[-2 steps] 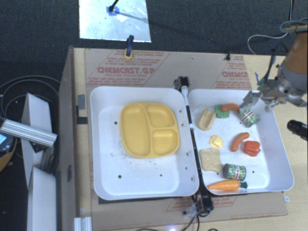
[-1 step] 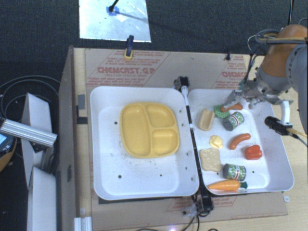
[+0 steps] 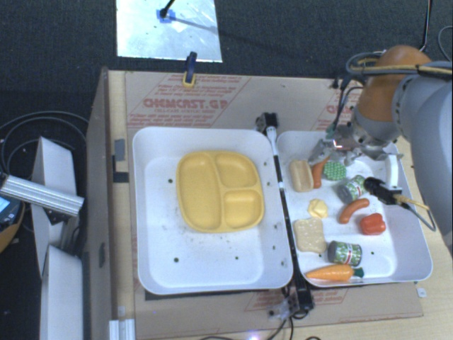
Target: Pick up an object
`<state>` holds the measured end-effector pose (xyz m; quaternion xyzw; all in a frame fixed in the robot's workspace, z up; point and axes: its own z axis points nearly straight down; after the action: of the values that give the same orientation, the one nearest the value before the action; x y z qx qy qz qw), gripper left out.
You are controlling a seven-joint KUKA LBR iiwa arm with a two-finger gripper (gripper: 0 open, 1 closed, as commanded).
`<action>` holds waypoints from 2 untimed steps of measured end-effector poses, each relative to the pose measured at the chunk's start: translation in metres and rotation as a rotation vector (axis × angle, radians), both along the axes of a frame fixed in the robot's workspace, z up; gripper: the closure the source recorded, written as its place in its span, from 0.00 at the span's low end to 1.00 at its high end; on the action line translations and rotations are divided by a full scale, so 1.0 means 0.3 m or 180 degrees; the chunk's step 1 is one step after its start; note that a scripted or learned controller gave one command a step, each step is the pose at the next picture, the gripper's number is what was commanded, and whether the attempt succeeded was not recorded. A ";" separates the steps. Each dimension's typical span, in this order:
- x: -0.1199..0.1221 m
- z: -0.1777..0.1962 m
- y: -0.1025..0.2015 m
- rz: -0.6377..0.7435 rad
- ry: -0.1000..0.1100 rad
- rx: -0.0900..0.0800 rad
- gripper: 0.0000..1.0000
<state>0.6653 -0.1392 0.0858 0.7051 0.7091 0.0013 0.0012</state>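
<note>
My gripper hangs low over the far part of the right bin, with the grey arm coming in from the right. Just beneath it lie a green knobbly item and a small orange piece. A tan bread roll lies to their left. Nearer the front are a tilted can, a sausage, a red pepper, a small yellow piece, a bread slice, a second can and a carrot. Nothing shows as held.
The left bin holds a yellow divided plate. A raised divider runs between the two bins. The bench top is brown board, with grey equipment to the left.
</note>
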 end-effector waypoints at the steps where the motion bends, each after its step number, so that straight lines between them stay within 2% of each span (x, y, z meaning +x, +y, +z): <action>1: -0.057 0.006 0.114 -0.0016 -0.0021 -0.0038 0.00; 2: -0.107 0.007 0.101 -0.0019 -0.0006 -0.0017 0.00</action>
<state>0.6330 -0.1089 0.0878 0.7072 0.7070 0.0001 0.0037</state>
